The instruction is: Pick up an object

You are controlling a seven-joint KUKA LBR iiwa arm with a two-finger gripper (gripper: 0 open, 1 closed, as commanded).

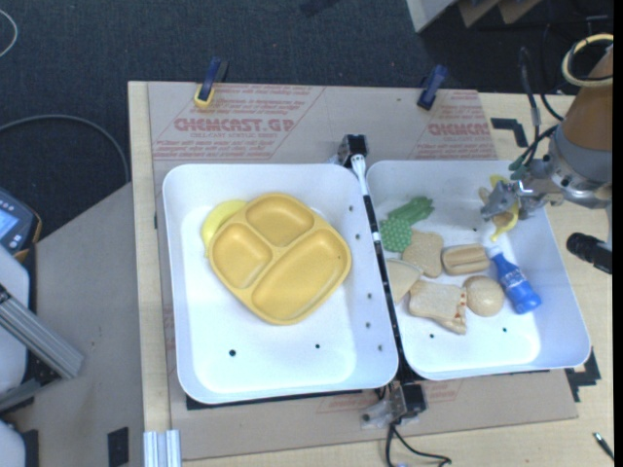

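Gripper point(505, 205): finger state cannot be told; yellow item point(503, 224) just below it, blue bottle point(512, 280) beyond. Pick unconfirmed, lift outstanding.

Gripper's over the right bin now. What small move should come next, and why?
Probably lower straight down a little: the gripper hangs over the yellow piece beside the blue bottle in the right bin, so a short descent would bring it to that piece.

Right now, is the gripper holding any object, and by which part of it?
It cannot be told. The gripper sits low in the right bin, over a small yellow piece beside the blue bottle.
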